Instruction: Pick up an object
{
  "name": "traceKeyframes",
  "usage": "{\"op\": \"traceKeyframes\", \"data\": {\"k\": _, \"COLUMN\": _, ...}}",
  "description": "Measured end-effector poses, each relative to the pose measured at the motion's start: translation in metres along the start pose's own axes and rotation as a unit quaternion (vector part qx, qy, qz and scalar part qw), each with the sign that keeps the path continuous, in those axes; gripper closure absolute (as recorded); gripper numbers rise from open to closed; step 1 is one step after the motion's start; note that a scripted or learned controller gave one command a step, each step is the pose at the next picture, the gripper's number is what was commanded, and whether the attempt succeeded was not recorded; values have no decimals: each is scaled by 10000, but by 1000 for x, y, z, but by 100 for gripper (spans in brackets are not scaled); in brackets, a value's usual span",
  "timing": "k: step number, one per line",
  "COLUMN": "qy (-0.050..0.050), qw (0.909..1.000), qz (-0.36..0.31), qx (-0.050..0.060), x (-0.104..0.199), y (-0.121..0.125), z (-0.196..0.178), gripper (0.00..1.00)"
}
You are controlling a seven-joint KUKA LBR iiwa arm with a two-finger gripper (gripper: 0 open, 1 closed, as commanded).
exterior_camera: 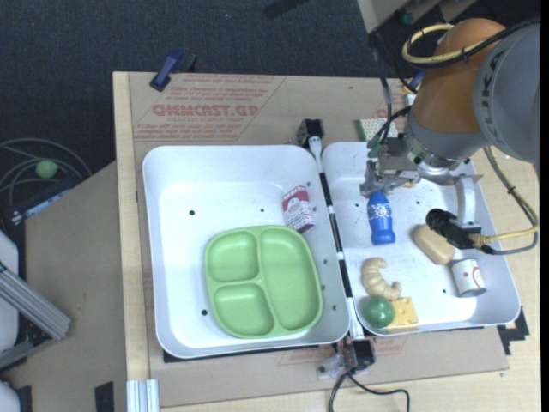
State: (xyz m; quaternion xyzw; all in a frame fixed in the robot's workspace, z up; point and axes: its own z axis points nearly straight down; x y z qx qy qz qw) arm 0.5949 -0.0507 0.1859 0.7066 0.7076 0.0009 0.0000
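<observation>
Green ball in the right bin, lower right.
End effector sits above blue bottle; its opening can't be made out.

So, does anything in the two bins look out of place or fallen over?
Nothing looks spilled or broken. The small red carton lies tilted near the right wall of the left bin, above the green divided plate. In the right bin, the blue bottle lies on its side just below the gripper.
</observation>
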Motion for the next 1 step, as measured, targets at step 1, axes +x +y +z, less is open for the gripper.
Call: {"op": "traceKeyframes", "data": {"k": 1, "qy": 2, "qw": 10000, "qz": 3, "qx": 18, "x": 27, "y": -64, "z": -40, "gripper": 100}}
